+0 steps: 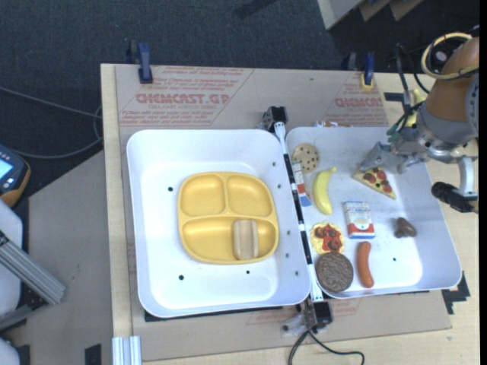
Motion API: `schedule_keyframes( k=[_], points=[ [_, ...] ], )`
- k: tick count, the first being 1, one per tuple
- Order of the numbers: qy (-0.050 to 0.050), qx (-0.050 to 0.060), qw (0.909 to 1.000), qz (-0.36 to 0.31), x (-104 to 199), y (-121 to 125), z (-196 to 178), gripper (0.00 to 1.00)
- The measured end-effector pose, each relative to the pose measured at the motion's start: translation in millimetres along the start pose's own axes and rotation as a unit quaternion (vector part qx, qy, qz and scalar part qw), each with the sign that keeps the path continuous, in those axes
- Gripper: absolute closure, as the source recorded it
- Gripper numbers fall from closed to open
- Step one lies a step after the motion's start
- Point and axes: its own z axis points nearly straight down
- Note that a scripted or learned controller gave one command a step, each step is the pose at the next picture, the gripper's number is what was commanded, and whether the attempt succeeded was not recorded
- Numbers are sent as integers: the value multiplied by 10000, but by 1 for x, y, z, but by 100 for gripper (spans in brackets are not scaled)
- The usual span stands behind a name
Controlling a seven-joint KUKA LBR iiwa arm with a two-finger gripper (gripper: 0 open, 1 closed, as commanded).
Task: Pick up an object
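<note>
Gripper (pixel 378 158) touches triangular pizza slice (pixel 377 180), red toppings, yellow crust

The arm (pixel 450 90) is running off the right edge, so its upper links aren't visible, and the gripper (pixel 378 158) is reading as a grey blur w/ finger state not resolvable. The right bin (pixel 426 276) is showing a small brown item (pixel 404 227) too small to ID, and the carton (pixel 358 220) print isn't legible. At the left edge, a dark device w/ blue screen (pixel 9 175) is getting cut off.
</note>
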Motion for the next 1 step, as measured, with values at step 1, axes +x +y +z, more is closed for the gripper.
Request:
schedule_keyframes(
  k=[1],
  points=[
    [-5, 17, 10000, -35, 58, -4, 9, 0]
  ],
)
